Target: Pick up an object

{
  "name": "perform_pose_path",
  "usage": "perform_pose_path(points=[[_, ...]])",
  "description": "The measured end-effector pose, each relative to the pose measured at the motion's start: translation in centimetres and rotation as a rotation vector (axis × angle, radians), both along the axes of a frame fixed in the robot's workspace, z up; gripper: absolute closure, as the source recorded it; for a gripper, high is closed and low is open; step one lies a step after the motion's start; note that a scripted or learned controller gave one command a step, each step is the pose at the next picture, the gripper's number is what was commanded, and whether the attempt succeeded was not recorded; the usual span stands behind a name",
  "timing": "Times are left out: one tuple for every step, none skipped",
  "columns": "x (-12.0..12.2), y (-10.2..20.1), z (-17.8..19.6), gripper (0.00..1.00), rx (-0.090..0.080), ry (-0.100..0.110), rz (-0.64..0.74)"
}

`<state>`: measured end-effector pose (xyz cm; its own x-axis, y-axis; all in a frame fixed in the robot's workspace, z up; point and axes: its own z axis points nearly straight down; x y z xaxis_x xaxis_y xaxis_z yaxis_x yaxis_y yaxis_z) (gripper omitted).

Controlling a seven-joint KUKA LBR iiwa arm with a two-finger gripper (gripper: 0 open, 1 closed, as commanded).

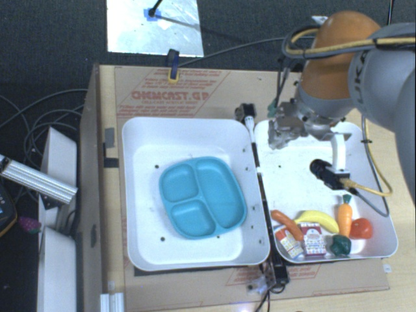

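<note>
Nothing is being held: the gripper [281, 135], finger state indeterminable, is hovering at the right bin's [380, 203] far-left corner, well apart from the toy food [318, 229] lying along its near edge.

On the table [195, 86] two bins stand side by side. The left bin [140, 174] holds a divided plate [203, 197] in its middle. In the right bin [292, 168] the toy foods lie together at the front edge: a sausage [286, 223], a banana [318, 220], a carrot [344, 216], a tomato [361, 228], a small carton [314, 242] and a broccoli [340, 244]. The hand [281, 134] hangs over the right bin's rear left corner, well apart from the foods.
</note>
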<state>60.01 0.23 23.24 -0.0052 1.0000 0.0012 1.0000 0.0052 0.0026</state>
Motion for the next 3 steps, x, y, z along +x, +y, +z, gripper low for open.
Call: perform_pose_path(points=[[2.1, -5.1, -4.0, 1.00, -0.003, 0.002, -0.004], [3.8, 0.0, -1.9, 1.00, 0.000, 0.000, -0.001], [5.5, -4.8, -3.2, 1.00, -0.003, 0.000, -0.004]])
